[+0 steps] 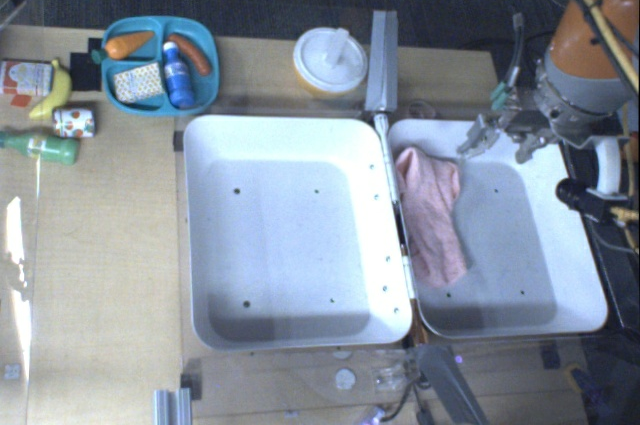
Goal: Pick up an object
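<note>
We see the arm (590,43) reaching in, its pincer (502,141) poised over the right bin's (560,313) far edge — fingers spread, holding nothing. Just below and left of the pincer, a crumpled pink cloth (432,213) lies in that bin — against its left wall

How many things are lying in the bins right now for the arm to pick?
1: a pink cloth, crumpled along the left side of the right bin, by the divider. The left bin shows bare floor. Something small could hide under the cloth.
</note>
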`<state>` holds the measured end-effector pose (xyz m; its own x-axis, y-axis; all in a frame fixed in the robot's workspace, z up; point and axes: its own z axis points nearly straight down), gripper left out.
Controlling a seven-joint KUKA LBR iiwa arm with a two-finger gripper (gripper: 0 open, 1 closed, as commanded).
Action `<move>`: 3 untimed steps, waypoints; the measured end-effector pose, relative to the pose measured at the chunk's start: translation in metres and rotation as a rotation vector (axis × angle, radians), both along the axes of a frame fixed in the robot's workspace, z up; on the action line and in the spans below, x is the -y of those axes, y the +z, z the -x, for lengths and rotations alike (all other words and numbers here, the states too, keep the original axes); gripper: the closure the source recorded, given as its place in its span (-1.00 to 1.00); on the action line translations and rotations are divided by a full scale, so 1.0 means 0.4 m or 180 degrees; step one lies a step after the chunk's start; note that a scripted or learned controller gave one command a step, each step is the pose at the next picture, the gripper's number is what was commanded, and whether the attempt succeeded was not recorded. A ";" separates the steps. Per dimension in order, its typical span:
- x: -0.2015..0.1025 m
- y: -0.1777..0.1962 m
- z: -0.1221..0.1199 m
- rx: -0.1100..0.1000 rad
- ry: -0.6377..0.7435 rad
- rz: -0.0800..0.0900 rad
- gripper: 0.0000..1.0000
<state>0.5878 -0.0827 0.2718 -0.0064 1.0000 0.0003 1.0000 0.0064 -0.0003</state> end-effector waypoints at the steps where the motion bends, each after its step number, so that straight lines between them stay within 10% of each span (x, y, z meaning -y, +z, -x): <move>1: 0.060 -0.320 -0.042 -0.0002 0.0218 0.0000 -1.00; 3: 0.020 -0.454 -0.205 0.0034 0.0596 0.0009 -1.00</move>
